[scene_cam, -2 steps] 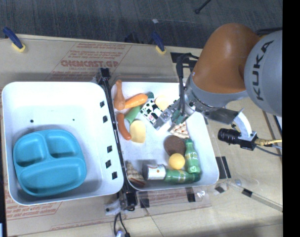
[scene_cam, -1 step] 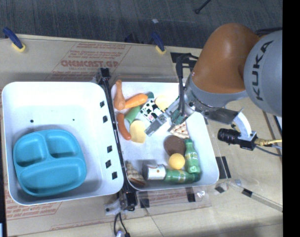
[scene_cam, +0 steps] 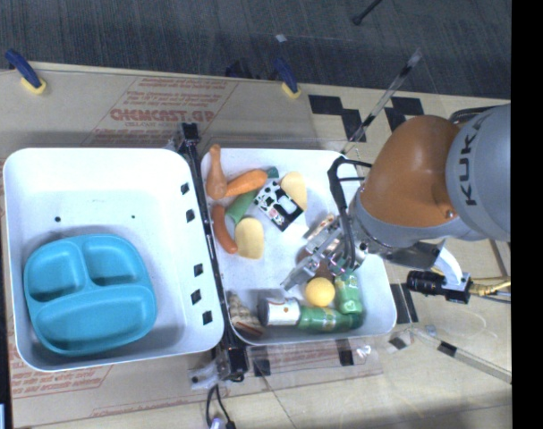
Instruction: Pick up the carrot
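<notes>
Camera view: carrot [scene_cam: 245, 183] lies at upper left of the right bin [scene_cam: 378, 286] (beside other play food); gripper [scene_cam: 323, 256] sits mid-bin, just above a yellow ball [scene_cam: 320, 292]; finger state cannot be told; blue tray [scene_cam: 88, 291] occupies the left bin [scene_cam: 101, 172].

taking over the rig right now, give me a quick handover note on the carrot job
Gripper: low in the right bin, over its lower middle, just above the yellow ball; nothing seen between its fingers.
Carrot: lying at the right bin's upper left, among other play food, apart from the gripper.
Blue tray: in the left bin.
Done: nothing yet; carrot not picked.
Left: move to the carrot, grasp, lift.
</notes>
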You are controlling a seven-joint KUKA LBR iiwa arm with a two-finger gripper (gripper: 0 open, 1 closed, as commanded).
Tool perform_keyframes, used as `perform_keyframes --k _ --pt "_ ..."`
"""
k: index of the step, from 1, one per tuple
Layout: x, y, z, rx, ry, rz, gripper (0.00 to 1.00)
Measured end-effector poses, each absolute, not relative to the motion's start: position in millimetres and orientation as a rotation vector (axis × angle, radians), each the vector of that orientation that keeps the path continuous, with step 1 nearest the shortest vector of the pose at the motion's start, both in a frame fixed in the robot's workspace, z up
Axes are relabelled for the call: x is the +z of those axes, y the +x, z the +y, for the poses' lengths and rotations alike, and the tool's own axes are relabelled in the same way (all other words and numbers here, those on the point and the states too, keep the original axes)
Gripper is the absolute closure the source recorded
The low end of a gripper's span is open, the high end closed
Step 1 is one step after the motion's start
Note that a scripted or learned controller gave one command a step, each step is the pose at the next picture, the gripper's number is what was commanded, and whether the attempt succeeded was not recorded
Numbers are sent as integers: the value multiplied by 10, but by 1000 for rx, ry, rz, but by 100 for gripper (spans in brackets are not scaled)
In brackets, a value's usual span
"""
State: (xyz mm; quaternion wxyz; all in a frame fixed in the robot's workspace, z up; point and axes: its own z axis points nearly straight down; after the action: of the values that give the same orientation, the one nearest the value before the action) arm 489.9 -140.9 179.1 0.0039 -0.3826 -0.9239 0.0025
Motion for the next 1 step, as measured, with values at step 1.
perform_keyframes --k 1 --pt "945 4838 -1510 -5 -1158 -2946 0"
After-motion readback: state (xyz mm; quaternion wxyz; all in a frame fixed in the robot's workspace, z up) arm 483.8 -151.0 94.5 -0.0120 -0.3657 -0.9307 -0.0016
